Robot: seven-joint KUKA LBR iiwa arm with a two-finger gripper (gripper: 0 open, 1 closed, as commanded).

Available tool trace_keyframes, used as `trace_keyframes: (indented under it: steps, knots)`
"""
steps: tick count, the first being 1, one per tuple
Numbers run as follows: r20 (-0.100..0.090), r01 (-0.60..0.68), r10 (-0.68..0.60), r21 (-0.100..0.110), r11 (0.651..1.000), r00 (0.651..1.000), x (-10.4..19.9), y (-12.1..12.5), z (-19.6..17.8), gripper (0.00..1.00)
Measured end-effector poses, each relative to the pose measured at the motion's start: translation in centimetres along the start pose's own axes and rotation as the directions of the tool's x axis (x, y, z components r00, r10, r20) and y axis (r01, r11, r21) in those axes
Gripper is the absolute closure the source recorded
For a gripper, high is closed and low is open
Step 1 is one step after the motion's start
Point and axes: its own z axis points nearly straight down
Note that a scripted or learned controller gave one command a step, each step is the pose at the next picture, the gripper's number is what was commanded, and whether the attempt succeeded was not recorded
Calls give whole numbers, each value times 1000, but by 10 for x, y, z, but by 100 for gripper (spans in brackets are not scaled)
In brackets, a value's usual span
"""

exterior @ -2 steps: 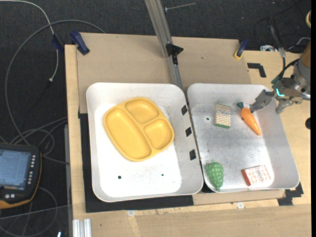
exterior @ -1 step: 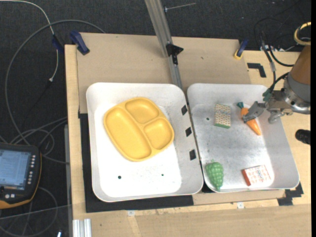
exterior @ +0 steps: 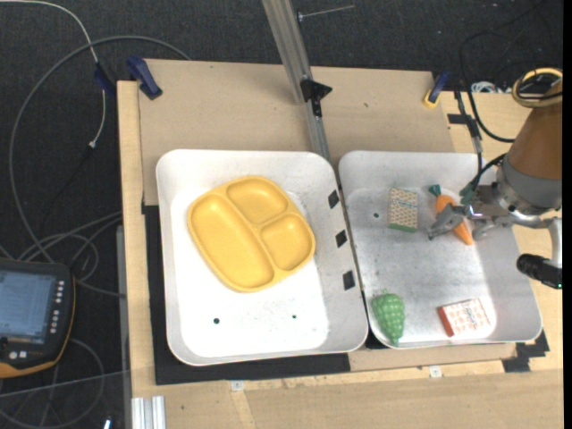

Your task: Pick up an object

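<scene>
In the right bin [exterior: 500, 266] lie several small objects: an orange carrot-shaped toy [exterior: 444, 204] with a teal tip, a small patterned box [exterior: 403, 209], a green bumpy toy [exterior: 389, 315] at the front edge, and a red-and-white packet [exterior: 465, 317]. My gripper [exterior: 460, 219] is low over the orange toy, crossing its middle, so orange shows on both sides of it. The grey arm with its orange band [exterior: 541, 150] reaches in from the right.
The left bin [exterior: 179, 329] holds a yellow divided plate [exterior: 251, 232]. A metal pole [exterior: 290, 43] slants up from between the bins. Black clips [exterior: 340, 238] sit along the bins' shared edge. A dark part [exterior: 539, 269] juts in at the right bin's edge.
</scene>
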Motion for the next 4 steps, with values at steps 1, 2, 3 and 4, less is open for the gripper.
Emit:
trace_keyframes:
  steps: [1, 2, 3, 4]
  knots:
    - [1, 0, 0, -1, 1000, 1000, 1, 0, 38, 0]
    - [2, 1, -1, -8, 1000, 1000, 0, 1, 24, 100]
    - [6, 0, 0, -14, 1000, 1000, -6, 1, -38, 100]
    - [5, 1, -1, -14, 1000, 1000, -6, 0, -82, 100]
